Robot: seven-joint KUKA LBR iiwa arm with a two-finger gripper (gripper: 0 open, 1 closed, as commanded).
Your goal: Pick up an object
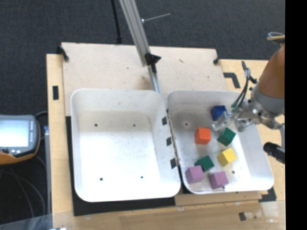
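Claw (224, 122): low in the right bin (259, 176), between blue cube (218, 112) and green cube (226, 137).
Grip: cannot tell.

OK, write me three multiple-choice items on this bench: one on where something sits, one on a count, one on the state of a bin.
1. Where do the blocks lie?
A. left bin
B. right bin
C. on the bench

2. How many purple blocks are there?
A. one
B. two
C. four

3. Which block is the gripper nearest?
A. blue
B. yellow
C. purple

Key:
1 B: every block, such as the orange block, lies inside the right bin.
2 B: two purple blocks sit at the near wall.
3 A: the gripper is beside the blue block, with the yellow block farther off.
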